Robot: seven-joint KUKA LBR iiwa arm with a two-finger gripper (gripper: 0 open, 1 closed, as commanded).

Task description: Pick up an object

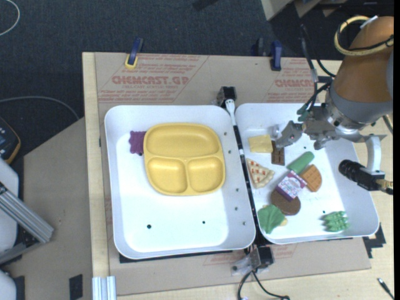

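Observation:
My gripper (279,147) hangs over the upper middle of the right bin (356,225), reaching in from the grey and orange arm (362,74) at the right. Just left of it lies a pale yellow cheese block (260,144). Below it are a pizza slice (259,172), a green pickle (301,162), an orange-brown cookie (313,179), a purple-and-white packet (291,184) and a brown disc (286,204). I see nothing held in the gripper.
A green leafy piece (270,218) and a green toy (335,221) lie near the right bin's front edge. The left bin (125,217) holds a yellow divided plate (184,158) and a purple item (136,142). A black part (359,173) juts in at the right.

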